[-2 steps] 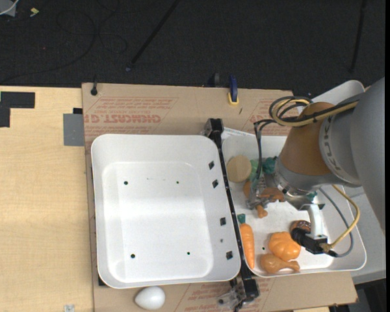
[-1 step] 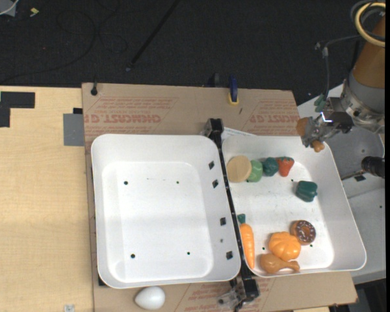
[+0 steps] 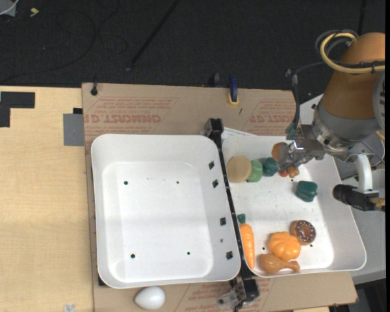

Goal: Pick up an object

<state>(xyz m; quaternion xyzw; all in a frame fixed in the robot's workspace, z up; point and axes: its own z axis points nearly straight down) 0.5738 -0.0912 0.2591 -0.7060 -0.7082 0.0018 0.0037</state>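
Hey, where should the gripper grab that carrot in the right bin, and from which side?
Grip the carrot across its thick middle, coming straight down. It lies flat and long along the bin's left wall, so the fingers probably need to straddle its narrow width.

The arm (image 3: pixel 354 90) is cut off by the right edge. Its gripper (image 3: pixel 288 158) hides part of a small orange thing (image 3: pixel 292 171), too small to identify. The fingers are not clear enough to judge.
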